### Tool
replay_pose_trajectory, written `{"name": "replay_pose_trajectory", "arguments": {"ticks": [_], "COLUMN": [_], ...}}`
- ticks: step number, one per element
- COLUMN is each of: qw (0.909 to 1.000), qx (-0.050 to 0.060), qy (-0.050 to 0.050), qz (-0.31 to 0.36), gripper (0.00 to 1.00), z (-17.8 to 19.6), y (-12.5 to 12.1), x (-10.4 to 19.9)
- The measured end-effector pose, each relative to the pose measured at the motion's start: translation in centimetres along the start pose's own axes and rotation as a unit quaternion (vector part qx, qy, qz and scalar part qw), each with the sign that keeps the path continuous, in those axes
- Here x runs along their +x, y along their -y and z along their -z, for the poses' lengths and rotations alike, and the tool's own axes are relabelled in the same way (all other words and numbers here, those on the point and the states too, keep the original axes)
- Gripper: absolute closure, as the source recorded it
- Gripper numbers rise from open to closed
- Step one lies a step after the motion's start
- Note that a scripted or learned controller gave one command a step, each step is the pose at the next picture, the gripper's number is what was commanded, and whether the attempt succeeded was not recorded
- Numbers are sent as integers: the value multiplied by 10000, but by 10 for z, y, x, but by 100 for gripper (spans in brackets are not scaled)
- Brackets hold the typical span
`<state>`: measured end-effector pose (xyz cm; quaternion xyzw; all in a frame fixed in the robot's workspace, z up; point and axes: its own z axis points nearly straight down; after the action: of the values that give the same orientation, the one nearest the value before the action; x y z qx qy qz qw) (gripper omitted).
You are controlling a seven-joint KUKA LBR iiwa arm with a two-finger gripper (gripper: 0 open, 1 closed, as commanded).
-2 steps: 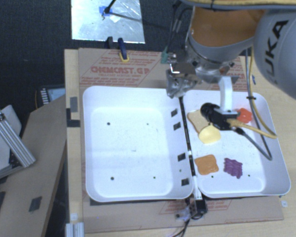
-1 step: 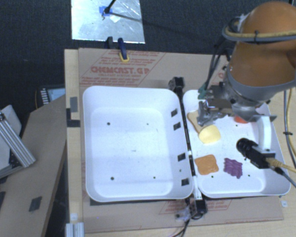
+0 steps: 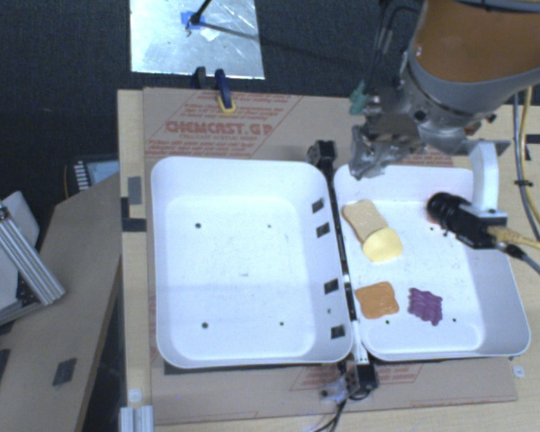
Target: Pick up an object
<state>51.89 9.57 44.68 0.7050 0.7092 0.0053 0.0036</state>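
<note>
Your big grey arm with the orange band [image 3: 472, 34] reaches in over the far edge of the right shallow white bin [image 3: 499, 331]. Its metal gripper [image 3: 369, 165] hangs there, but you cannot tell if it is wide or narrow. Just below the fingers lies a tan and yellow bread-shaped toy [image 3: 373, 230]. Further below sit a flat orange square piece [image 3: 376, 300] and a small purple bumpy bunch [image 3: 425, 305].

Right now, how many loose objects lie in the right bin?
3: a tan-and-yellow piece near the divider, an orange square below it, a purple piece beside that. The arm may hide others.
</note>
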Motion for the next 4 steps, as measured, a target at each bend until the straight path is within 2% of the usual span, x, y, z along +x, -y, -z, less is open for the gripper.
{"name": "replay_pose_trajectory", "arguments": {"ticks": [1,2,3,4], "qw": [10000,10000,10000,10000], "qx": [78,6,49,19], "qy": [14,-6,-1,-14], "qz": [-35,13,24,12], "gripper": [100,100,100,100], "z": [-60,24,30,92], "y": [35,18,33,5], "x": [-32,18,84,142]}}
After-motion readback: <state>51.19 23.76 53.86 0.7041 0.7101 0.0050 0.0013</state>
